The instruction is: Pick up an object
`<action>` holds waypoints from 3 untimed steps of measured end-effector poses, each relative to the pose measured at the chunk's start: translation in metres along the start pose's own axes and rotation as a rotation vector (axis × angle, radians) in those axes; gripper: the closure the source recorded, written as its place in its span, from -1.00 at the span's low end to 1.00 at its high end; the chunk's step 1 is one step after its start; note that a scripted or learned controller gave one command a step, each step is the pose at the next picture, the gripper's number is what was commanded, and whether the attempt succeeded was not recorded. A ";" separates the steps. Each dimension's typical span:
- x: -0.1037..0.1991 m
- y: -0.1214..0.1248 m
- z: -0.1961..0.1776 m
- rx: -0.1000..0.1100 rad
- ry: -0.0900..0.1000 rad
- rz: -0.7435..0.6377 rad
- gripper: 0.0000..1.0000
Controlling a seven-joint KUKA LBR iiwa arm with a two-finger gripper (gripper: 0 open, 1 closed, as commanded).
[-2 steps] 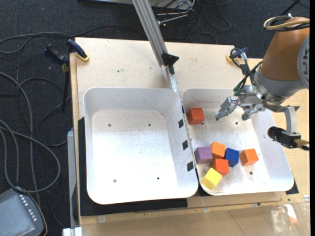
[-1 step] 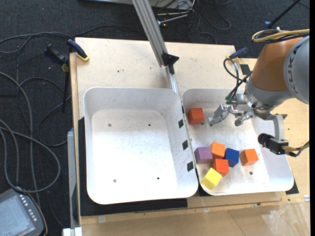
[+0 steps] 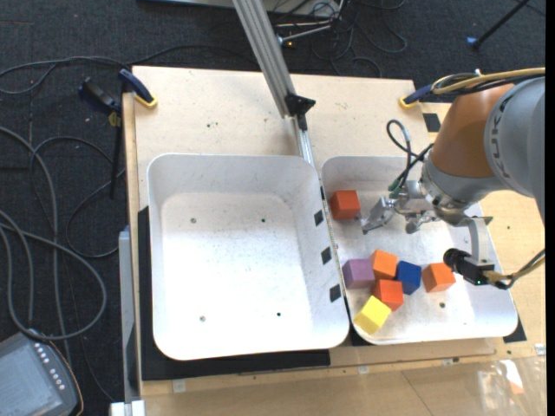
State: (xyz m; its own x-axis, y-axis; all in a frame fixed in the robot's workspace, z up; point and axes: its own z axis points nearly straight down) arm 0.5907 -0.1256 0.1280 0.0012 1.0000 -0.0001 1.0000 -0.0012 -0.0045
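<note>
The yellow block (image 3: 373, 315) lies nearest the camera, close to the front rim of the right bin (image 3: 486, 326) and just beside the wall it shares with the left bin (image 3: 234, 250). Behind it sits a tight cluster: a purple block (image 3: 357, 272), an orange block (image 3: 384, 263), a blue block (image 3: 408, 276) and a red-orange block (image 3: 389, 294), all touching or nearly so, with little room between them. Another orange block (image 3: 439, 276) sits slightly apart to the right, near a black fitting at the bin's right rim. A single orange-red block (image 3: 345, 204) stands alone toward the back left corner of the right bin, with bare floor around it except the dividing wall close on its left. The gripper (image 3: 395, 217) hangs over the middle of the right bin, between that lone block and the cluster, its fingers spread apart and pinching nothing. The arm (image 3: 486, 146) reaches in over the right rim.
</note>
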 end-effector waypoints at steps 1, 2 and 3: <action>0.000 0.002 -0.013 -0.006 0.000 0.000 1.00; 0.007 -0.004 -0.070 -0.010 -0.001 -0.004 1.00; 0.007 -0.003 -0.081 -0.007 0.000 -0.003 1.00</action>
State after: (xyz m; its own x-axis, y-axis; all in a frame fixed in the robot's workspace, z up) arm 0.5876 -0.1185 0.2090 -0.0022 1.0000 -0.0006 1.0000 0.0022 0.0028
